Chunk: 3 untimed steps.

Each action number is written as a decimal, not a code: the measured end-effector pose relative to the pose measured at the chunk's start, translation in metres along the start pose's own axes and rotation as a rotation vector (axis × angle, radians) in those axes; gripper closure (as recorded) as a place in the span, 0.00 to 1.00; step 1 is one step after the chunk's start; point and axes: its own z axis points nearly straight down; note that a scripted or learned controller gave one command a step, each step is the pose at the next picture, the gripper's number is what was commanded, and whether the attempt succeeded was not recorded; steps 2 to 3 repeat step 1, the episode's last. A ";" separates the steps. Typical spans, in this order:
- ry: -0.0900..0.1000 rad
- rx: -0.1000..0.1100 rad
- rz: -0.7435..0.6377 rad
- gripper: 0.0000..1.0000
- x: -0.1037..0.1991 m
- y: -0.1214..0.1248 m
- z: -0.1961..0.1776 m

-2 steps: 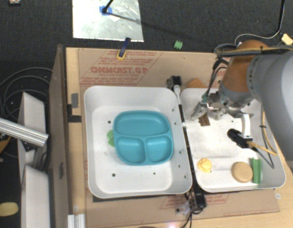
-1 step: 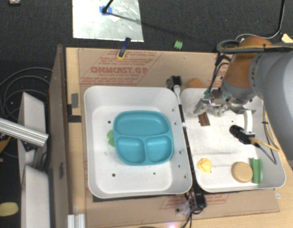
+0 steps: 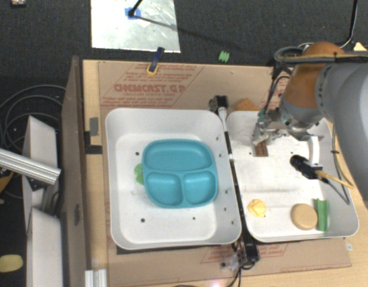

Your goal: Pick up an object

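Observation:
My gripper (image 3: 262,140) hangs low over the back left part of the right bin (image 3: 273,187). A small brown block (image 3: 261,150) sits right at its tip; whether it is gripped I cannot tell. Near this bin's front edge lie a small yellow piece (image 3: 257,207), a round tan piece (image 3: 304,216) and a green stick (image 3: 322,214) leaning against the tan one. In the left bin (image 3: 121,160) rests a blue divided plate (image 3: 178,172), and a green item (image 3: 138,172) peeks out from under its left rim.
The arm (image 3: 345,100) covers the back right corner of the right bin. A black-tipped bar (image 3: 226,133) runs along the divider between the bins. An orange-brown piece (image 3: 246,104) lies on the cardboard behind the right bin.

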 end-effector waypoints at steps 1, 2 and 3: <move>0.002 0.003 -0.003 1.00 0.045 -0.051 -0.093; 0.002 0.003 -0.003 1.00 0.045 -0.051 -0.093; 0.002 0.003 -0.003 1.00 0.045 -0.051 -0.093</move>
